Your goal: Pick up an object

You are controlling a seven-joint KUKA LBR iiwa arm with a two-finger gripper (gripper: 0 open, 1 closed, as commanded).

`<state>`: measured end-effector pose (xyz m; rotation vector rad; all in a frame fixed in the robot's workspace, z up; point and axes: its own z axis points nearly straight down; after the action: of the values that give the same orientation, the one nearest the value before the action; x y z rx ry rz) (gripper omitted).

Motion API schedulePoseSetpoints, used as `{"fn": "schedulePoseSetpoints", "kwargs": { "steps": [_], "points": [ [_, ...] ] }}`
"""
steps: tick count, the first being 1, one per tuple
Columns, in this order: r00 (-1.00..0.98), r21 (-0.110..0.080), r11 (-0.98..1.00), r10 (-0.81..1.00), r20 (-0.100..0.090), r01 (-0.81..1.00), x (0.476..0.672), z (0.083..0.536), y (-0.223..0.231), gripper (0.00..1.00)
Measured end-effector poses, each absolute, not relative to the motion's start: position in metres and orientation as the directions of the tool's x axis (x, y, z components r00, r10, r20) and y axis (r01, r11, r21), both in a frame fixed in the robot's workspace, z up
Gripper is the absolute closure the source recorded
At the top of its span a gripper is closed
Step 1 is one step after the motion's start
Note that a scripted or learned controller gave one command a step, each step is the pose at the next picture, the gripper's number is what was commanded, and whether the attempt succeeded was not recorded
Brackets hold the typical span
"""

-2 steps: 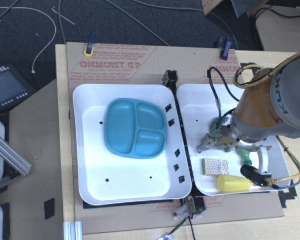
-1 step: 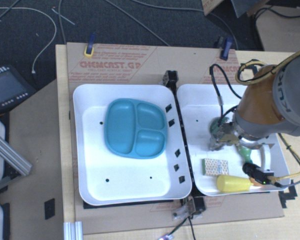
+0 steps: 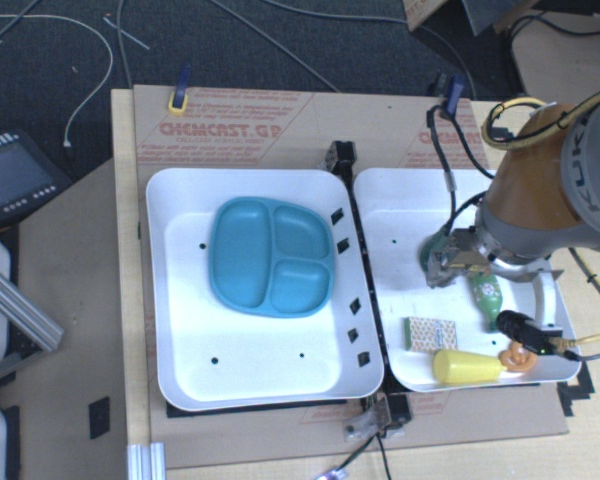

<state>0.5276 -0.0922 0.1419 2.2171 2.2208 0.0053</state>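
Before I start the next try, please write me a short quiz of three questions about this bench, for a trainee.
1. True or false: the blue divided plate lies in the left bin.
2. Which object lies nearest the front edge of the right bin? A) yellow object B) green packet C) small patterned box
3. Fill in: the robot's hand is over the ___ bin.

Key: 1 true; 2 A; 3 right.
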Motion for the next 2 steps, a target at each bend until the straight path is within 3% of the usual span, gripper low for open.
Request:
{"fn": "schedulePoseSetpoints", "kwargs": {
  "steps": [2],
  "points": [
    [-0.002,0.007,0.002,1.000,0.000,1.000,0.518,0.247,-0.078,1.00]
  ]
}}
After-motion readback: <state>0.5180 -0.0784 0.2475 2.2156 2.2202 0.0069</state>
